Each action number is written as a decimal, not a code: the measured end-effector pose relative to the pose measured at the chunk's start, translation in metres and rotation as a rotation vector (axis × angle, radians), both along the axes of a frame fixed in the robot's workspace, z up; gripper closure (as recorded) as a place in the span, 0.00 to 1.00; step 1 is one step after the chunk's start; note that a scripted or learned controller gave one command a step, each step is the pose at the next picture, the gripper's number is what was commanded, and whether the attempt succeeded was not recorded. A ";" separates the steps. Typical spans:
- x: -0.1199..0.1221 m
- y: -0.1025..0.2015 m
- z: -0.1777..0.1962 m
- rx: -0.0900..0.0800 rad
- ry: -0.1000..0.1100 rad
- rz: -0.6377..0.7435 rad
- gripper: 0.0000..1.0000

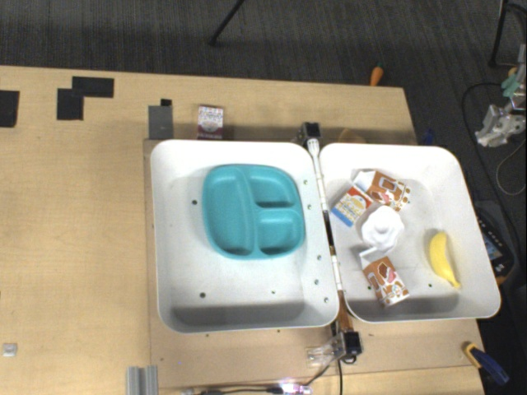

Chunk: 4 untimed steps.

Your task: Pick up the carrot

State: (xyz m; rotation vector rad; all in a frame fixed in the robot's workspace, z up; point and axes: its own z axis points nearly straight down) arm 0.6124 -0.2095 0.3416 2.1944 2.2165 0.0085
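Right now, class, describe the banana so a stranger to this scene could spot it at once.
Find the right-hand white bin of the two on the wooden bench. The banana lies near its right wall, apart from the cartons and the white bottle in the middle. It alone is plain yellow, curved and unwrapped.

I am logging: blue-handled tool [491,364] running off the bottom-right edge; cable clutter [499,122] being cropped at right; printing on the small cartons [385,280] staying too blurred to read.
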 end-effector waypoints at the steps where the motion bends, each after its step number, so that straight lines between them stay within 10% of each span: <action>1: -0.072 0.023 -0.099 0.014 0.019 -0.182 1.00; 2: -0.125 0.040 -0.155 0.018 0.017 -0.528 1.00; 3: -0.123 0.021 -0.080 0.018 0.008 -0.667 1.00; 4: -0.124 0.033 -0.118 0.022 0.014 -0.991 1.00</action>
